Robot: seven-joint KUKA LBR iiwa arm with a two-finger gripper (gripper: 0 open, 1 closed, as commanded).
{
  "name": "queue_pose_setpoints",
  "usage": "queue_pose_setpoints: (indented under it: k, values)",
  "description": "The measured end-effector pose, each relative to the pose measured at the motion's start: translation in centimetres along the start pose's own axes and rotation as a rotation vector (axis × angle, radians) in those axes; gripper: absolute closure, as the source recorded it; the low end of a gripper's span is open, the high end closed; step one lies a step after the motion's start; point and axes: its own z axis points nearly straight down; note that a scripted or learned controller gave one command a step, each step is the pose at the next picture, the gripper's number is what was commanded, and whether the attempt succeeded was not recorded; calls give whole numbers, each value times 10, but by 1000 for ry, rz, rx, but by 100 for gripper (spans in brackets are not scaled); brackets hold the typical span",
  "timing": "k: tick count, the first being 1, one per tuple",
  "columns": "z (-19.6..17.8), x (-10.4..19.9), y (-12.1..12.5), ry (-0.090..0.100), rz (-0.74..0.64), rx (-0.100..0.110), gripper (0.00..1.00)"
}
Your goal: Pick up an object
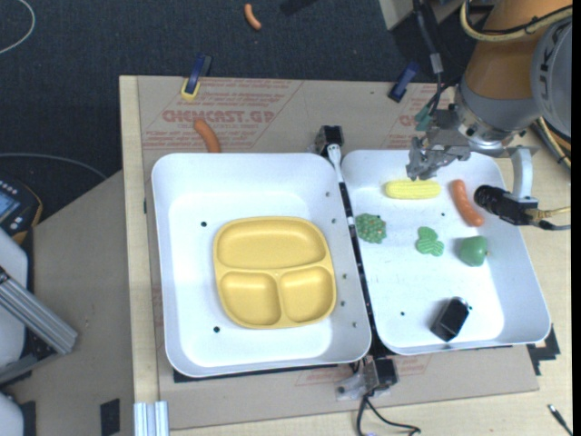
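Two white bins side by side: left bin (182, 271) has a yellow divided tray (272, 271), right bin (517, 289) has the loose items. Gripper (425, 166) sits upper right of frame, low over the top edge of the right bin, right above the yellow corn cob (411, 189).

Step, as I read it: approach/descent onto the corn, grasp not made. Fingertips look just above or touching the cob's upper side; can't tell which from this angle. Can't tell how wide the pincer is set either, since the fingers merge into dark wrist hardware. Nothing visibly held between them.

Other candidates in the right bin: orange sausage (467, 203) right of the corn, two green broccoli-like pieces (370, 227) (429, 242) mid-bin, green pepper-like piece (472, 251) beside them, black block (450, 318) lower down.

Next move likely needs the fingers to straddle the cob across its short axis, then close and lift straight. Cob lies roughly horizontal in frame, close to the bin's upper wall, so clearance there is tight.

Hard to make out: finger tips, exact contact, and the dark object (504, 203) at the right rim, probably a fixture. Arm body is cut off at the top right corner.
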Motion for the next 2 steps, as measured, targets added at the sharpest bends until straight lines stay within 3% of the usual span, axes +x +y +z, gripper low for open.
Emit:
queue_pose_setpoints:
  k: [1, 2]
  values:
    - [-11, -8, -14, -2, 5, -1, 100]
    - [9, -5, -11, -2, 4, 2, 100]
